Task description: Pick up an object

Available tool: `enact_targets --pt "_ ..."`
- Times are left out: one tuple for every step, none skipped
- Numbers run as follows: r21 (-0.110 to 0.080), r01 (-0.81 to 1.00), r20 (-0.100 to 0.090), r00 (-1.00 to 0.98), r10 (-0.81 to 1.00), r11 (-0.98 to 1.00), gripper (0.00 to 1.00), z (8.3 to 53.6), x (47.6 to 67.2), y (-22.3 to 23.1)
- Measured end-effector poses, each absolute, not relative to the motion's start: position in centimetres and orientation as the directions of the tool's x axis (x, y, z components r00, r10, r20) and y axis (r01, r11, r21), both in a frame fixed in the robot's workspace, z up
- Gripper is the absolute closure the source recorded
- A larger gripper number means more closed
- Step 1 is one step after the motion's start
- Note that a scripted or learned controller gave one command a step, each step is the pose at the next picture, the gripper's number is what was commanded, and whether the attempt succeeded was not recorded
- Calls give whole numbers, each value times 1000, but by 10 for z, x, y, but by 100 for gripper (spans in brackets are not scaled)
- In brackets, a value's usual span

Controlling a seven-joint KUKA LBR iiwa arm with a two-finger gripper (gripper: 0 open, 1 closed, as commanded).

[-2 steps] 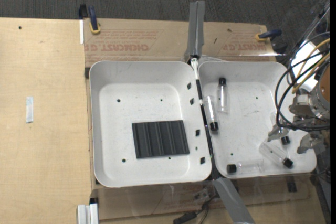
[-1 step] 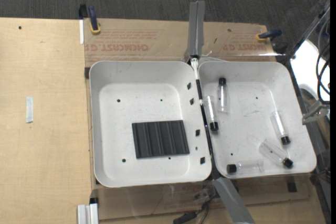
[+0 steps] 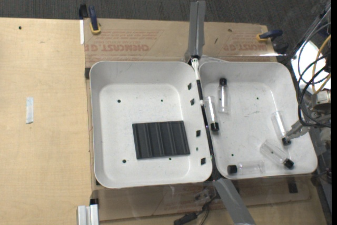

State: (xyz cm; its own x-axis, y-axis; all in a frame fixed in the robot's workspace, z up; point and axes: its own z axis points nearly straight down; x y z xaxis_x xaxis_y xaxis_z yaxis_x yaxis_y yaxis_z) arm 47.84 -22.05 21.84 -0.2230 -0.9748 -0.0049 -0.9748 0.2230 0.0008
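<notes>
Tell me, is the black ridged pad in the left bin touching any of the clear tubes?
Apart. The camera view shows the black ridged pad alone in the left bin, while the clear tubes lie across the divider in the right bin.

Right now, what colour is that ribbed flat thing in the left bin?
Dark grey, nearly black ribbed panel, seen in the camera view.

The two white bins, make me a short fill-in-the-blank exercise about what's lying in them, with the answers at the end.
1. The dark ribbed slab lies in the ____ bin.
2. The clear tubes, such as the tube near the divider, lie in the ____ bin.
3. Each clear tube has a cap coloured ____.
4. The number of clear tubes in that bin is ____.

Answers: left; right; black; five
</notes>
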Motion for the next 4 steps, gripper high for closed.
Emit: enact_targets --pt "1 -986 -4 -165 -986 165 0 147 478 -208" --pt "0 -986 -8 -166 -986 166 100 156 480 -206" --pt "-1 -973 -4 -233 -973 233 100 231 479 -152" --pt "-2 -883 -4 -470 -883 470 100 343 479 -150"
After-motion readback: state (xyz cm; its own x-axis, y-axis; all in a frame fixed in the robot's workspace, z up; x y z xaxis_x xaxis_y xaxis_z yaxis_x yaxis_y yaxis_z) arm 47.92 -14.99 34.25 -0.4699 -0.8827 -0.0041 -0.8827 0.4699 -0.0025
